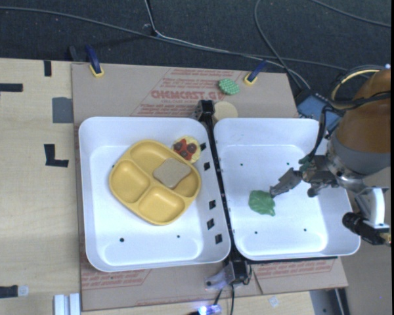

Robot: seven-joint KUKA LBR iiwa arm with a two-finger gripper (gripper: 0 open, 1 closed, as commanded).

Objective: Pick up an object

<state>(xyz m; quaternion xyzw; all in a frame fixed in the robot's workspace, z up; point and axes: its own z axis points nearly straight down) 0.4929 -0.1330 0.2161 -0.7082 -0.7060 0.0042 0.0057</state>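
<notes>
A green leafy lump point(262, 202) lies on the floor of the right bin point(249, 133). My gripper point(280, 188) reaches in from the right, its fingertips just above and right of the lump, close to it. In the left bin point(95, 136) a yellow divided tray point(134, 182) holds a tan flat slab point(171, 172). A small red and dark item point(186, 148) rests at the tray's upper right edge.
A green disc point(228, 86) lies on the cardboard behind the bins. A black divider strip point(215, 176) runs between the two bins. Cables cross the dark floor at the back.
</notes>
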